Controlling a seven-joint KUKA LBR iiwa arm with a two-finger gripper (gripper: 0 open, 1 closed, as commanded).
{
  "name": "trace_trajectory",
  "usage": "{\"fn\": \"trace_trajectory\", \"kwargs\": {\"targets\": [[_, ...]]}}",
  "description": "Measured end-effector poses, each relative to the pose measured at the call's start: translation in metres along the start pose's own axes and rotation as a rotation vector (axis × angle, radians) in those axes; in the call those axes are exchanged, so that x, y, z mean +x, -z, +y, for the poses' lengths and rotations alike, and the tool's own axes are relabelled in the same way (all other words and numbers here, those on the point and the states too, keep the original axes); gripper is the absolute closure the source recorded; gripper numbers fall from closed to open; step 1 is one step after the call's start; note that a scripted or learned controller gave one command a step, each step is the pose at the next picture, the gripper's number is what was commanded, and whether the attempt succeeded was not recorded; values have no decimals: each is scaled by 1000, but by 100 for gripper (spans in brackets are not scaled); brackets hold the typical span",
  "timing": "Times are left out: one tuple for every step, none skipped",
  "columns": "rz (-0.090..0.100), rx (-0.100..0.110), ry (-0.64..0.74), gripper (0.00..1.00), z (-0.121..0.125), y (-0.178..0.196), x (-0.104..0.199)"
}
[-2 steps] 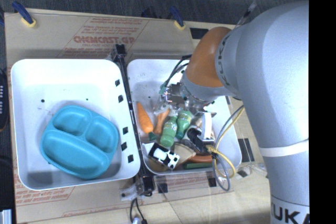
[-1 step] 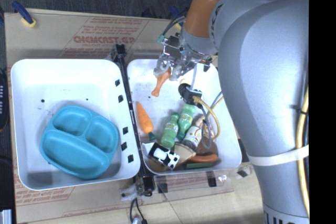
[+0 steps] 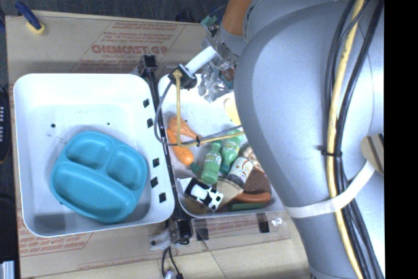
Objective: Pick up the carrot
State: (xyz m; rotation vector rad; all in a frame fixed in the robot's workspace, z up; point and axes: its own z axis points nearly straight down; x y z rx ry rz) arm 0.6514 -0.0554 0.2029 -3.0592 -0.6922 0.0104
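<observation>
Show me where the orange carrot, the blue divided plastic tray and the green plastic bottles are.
orange carrot [image 3: 181,134]: camera view, on its middle.
blue divided plastic tray [image 3: 98,174]: camera view, on the ridge between compartments.
green plastic bottles [image 3: 212,165]: camera view, on the left bottle's body.

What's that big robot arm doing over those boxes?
The arm is reaching in from the right over the right bin, which is full of toy food. Its hand hangs near the top of that bin, with nothing seen in it. The carrot it is meant to pick up lies lower in the same bin, near the left wall, beside some green bottles. The left bin holds a blue tray.
</observation>
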Motion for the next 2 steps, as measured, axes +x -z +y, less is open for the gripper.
{"fn": "trace_trajectory", "kwargs": {"targets": [[-4,3,5,100,-62,-13,-23],[-6,0,-227,100,-130,-14,-58]]}}
